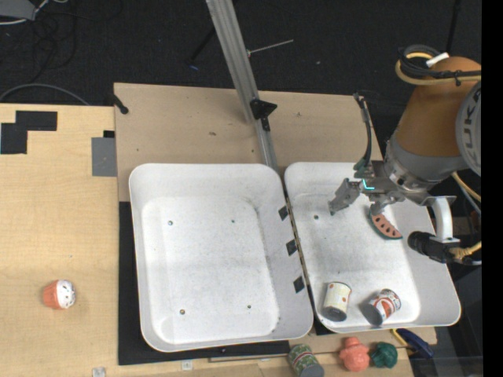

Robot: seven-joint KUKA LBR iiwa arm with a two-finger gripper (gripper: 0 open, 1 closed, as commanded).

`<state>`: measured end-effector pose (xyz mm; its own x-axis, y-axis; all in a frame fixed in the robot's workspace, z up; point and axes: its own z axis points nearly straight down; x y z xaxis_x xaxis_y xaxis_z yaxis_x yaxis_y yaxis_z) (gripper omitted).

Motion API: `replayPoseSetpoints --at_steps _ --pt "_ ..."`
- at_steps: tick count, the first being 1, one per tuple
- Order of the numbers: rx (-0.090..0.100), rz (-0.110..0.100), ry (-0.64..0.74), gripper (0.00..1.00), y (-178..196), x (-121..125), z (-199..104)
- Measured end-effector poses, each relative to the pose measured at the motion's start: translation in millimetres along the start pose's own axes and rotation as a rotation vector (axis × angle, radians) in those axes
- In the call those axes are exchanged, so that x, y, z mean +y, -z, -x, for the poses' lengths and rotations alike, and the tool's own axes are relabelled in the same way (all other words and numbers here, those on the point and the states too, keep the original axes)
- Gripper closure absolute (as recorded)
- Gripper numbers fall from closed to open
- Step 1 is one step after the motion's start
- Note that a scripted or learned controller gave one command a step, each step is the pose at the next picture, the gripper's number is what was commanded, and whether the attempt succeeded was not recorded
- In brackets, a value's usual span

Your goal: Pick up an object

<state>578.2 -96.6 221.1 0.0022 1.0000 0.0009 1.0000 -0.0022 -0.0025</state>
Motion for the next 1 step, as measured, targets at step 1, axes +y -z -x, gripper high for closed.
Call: replayPoseSetpoints --at_steps 1 --pt "0.001 -0.007 0.002 0.00 -64.7 -1.6 -0.1"
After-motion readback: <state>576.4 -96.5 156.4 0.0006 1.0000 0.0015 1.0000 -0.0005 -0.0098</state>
